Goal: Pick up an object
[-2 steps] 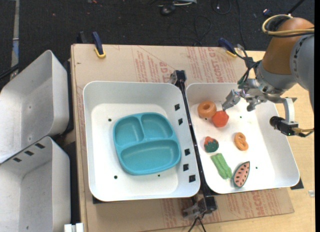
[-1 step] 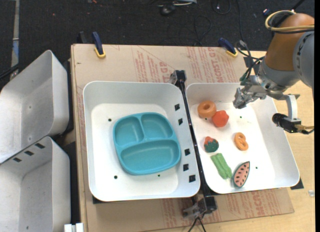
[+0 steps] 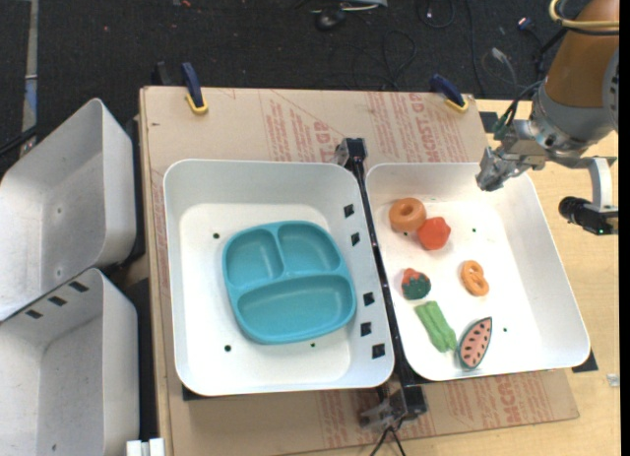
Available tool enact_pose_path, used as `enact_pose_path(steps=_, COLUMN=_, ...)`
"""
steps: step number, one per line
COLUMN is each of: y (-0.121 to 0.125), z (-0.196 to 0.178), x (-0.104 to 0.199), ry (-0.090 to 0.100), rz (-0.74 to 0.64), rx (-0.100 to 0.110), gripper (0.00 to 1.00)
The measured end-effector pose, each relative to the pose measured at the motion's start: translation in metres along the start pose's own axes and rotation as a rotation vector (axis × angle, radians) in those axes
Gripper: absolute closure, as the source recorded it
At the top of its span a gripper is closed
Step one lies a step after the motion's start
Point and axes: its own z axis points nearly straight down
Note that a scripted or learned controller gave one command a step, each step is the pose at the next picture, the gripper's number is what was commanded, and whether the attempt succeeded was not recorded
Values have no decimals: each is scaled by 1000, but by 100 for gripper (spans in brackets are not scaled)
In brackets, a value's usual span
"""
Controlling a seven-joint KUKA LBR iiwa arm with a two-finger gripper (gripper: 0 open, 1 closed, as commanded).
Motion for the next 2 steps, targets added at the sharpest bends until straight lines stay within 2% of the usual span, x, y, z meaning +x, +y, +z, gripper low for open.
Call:
enact_pose_path(steps=1, y=2, z=-48, x=0, ry=0, rz=-1, rx=0, gripper=100)
enact_pose_path(steps=2, y=-6, z=-56, x=55, ry=4, rz=-5, rx=7, gripper=100)
